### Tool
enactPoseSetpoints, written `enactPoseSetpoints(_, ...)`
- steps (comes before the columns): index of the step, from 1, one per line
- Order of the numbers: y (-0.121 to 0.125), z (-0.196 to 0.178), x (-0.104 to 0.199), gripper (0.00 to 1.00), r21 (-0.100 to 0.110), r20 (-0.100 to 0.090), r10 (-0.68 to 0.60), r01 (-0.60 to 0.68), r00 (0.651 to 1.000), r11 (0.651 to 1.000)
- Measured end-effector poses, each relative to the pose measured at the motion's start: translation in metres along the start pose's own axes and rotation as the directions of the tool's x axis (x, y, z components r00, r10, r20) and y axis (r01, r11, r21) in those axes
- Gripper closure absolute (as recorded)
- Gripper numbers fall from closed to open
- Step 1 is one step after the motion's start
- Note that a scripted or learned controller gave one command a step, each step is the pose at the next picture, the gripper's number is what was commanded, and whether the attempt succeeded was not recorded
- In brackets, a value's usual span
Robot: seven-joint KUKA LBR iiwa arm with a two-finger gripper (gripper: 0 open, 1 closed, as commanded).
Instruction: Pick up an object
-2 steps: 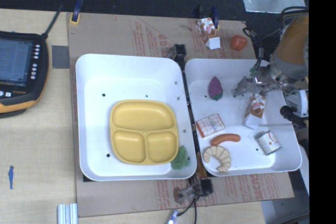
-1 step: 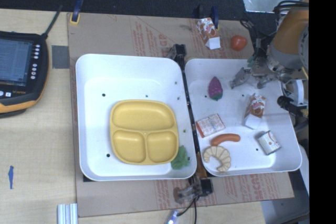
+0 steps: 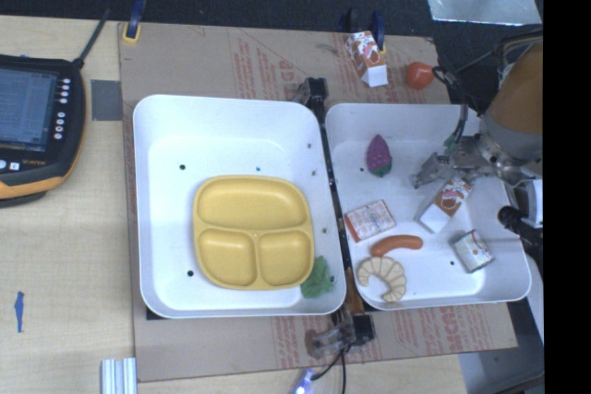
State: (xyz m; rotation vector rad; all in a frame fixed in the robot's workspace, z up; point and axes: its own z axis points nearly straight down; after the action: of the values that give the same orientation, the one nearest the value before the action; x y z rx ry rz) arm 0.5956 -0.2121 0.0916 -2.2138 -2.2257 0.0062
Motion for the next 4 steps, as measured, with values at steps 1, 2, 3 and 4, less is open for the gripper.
enactPoseSetpoints(1, 0.061, -0.001, 0.0, 0.0, -0.003, -0.001, 0.002, -0.002, 1.0, 1.0)
enactPoseSetpoints(2, -0.001, 0.0, 0.0, 0.0, 0.0, 0.0, 0.0, 0.0, 1.0, 1.0)
enactPoseSetpoints(3, 0.061, -0.001, 0.0, 0.0, -0.003, -0.001, 0.002, -0.002, 1.0, 1.0)
enactPoseSetpoints(4, 0.0, 0.0, 0.0, 0.0, 0.0, 0.0, 0.0, 0.0, 1.0, 1.0)
